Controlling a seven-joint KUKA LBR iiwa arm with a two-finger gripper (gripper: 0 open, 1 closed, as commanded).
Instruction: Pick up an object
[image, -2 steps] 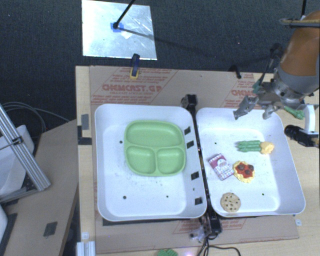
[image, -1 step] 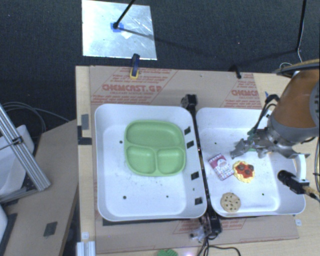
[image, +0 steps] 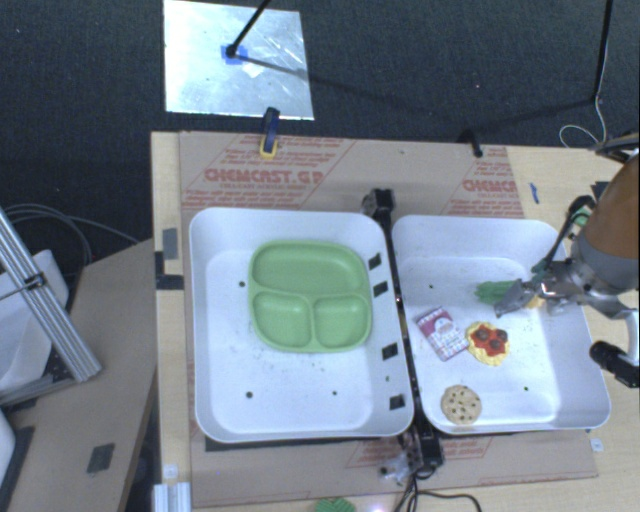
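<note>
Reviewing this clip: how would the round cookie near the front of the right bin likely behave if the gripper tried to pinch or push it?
The cookie lies flat and looks thin, so fingers may struggle to get under it. Pushed, it would probably slide across the smooth bin floor, not roll.

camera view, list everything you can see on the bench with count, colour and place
shallow white plastic bins: two, white, side by side on the bench
green divided plastic plate: one, green, in the left-hand bin
green leafy toy: one, green, right-hand bin, beside the tool
small pink and white packet: one, right-hand bin, near its left wall
red and yellow round toy: one, right-hand bin, right of the packet
tan round cookie: one, right-hand bin, near corner
tool: one, grey, low over the right-hand bin, reaching from the right
</note>
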